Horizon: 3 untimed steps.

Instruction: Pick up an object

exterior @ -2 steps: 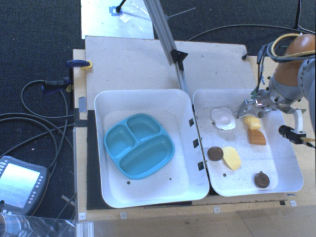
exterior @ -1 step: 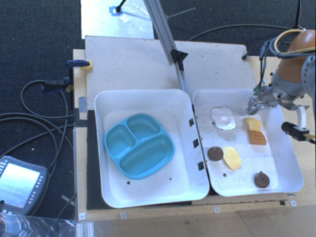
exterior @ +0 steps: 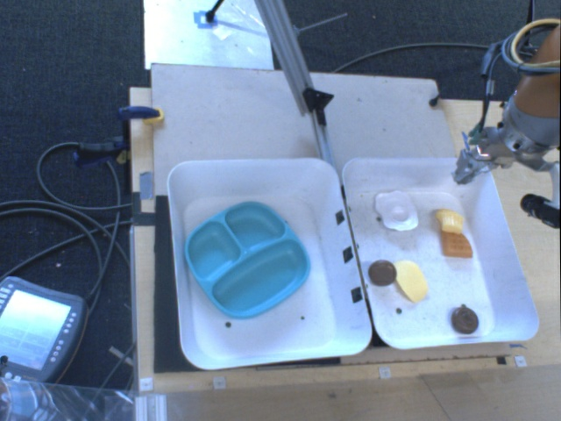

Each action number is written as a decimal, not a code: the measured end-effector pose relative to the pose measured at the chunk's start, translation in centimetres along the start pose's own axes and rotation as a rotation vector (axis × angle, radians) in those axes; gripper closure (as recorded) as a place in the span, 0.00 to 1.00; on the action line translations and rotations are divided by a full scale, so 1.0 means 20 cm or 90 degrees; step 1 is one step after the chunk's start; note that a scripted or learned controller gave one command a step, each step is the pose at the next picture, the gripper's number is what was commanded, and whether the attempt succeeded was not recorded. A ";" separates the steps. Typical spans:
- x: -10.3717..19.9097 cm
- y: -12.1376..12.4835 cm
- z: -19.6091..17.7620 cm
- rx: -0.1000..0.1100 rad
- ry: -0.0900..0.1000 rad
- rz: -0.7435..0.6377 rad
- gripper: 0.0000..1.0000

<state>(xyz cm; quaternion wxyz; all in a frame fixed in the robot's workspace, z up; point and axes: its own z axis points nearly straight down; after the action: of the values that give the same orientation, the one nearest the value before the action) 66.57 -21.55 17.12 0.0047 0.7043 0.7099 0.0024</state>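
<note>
Grey pincer (exterior: 466,167): above the right white bin's (exterior: 513,261) far right edge; grip cannot be told.
Objects: orange-yellow block (exterior: 454,234), white lump (exterior: 398,210), yellow slice (exterior: 412,281), two brown discs (exterior: 382,273), all apart from it.
Left bin (exterior: 188,323): blue divided plate (exterior: 247,258).

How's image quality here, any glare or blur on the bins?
Camera view: even, soft light; the white right bin looks bright but the food pieces stay readable; the blue tray is sharp with faint shadow; the gripper at the bin's far edge is slightly soft.
</note>
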 end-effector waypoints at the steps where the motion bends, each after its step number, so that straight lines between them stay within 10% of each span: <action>1: 0.00 0.01 -0.28 0.000 0.000 0.000 1.00; 3: 0.27 -0.03 -0.25 0.004 0.002 -0.002 1.00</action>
<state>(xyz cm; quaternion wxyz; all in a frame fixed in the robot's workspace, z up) 65.90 -16.12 22.08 0.0009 0.7033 0.7109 0.0014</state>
